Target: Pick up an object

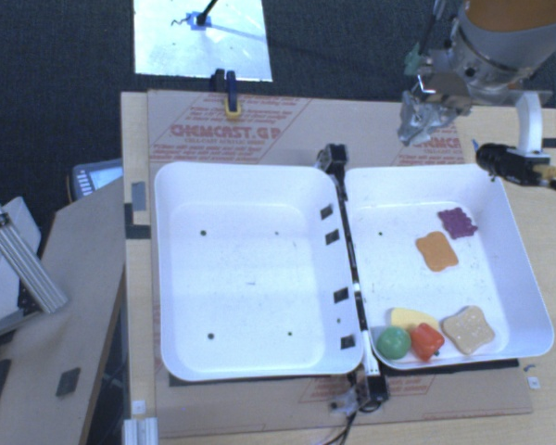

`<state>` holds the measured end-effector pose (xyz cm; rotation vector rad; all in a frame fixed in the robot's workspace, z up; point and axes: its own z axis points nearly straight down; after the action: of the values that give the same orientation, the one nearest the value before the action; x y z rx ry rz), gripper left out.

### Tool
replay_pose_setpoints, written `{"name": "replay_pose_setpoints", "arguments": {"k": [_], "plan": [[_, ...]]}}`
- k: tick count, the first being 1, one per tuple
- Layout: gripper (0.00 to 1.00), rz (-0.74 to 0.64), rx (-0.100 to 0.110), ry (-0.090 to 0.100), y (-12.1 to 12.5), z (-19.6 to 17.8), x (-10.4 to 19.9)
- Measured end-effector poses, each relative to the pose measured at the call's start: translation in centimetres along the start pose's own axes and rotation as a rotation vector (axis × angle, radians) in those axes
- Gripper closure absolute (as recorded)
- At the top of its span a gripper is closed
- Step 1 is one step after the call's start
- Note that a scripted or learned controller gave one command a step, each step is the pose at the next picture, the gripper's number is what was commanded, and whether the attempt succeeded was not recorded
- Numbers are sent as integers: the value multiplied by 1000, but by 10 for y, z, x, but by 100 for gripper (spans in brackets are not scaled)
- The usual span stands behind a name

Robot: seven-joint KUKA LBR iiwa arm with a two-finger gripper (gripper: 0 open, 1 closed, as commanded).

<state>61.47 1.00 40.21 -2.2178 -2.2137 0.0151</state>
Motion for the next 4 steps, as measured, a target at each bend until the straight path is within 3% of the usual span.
{"name": "replay_pose_setpoints", "arguments": {"k": [1, 2, 3, 4], "plan": [[100, -10, -31, 3, 13, -142, 39], [100, 0, -4, 0, 36, -30, 1], [100, -7, -27, 1, 52, -140, 12], [100, 0, -2, 1, 53, -17, -31]]}}
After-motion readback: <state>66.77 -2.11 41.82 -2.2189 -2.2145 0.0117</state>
